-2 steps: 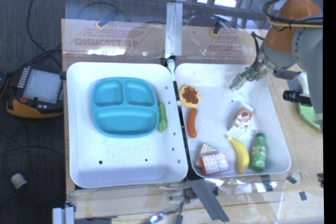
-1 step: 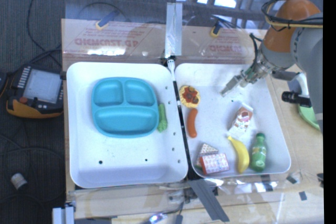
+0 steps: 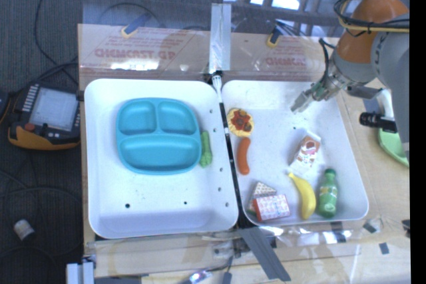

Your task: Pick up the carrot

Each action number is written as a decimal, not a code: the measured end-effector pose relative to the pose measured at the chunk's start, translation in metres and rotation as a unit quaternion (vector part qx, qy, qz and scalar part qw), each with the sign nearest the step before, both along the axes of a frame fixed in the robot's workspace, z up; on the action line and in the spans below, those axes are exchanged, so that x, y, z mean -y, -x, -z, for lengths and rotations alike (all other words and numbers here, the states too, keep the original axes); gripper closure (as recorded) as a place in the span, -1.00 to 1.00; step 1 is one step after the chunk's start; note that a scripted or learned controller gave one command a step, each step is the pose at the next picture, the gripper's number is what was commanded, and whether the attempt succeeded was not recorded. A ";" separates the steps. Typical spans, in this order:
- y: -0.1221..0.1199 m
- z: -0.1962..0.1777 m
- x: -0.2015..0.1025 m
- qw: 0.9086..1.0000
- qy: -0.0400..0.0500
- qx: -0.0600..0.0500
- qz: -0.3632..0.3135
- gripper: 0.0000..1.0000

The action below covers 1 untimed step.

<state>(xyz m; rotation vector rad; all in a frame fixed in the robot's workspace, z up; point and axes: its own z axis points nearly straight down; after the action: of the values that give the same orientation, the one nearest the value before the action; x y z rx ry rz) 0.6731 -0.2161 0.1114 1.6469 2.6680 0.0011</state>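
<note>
Bright, even overhead light glares off the clear panels [image 3: 279, 3] (soft shadows, slightly blurry throughout).

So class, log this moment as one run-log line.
task: pick up carrot | gripper: above right bin's far end, holding nothing | carrot: lying by the bin's left wall, untouched

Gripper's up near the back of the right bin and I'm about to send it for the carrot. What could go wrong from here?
1. The carrot lies hard against the divider wall between the bins, so one finger may hit that wall instead of sliding beside it.
2. The pizza slice touches the carrot's far end; a grasp placed high could catch or drag it.
3. The gripper sits across the bin, so any aiming error may show on arrival.
</note>
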 end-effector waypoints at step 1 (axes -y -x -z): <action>0.004 -0.042 -0.030 0.999 -0.001 -0.002 0.036 1.00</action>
<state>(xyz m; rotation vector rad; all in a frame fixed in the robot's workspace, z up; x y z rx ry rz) 0.6693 -0.1859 0.1529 1.7457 2.6102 0.0012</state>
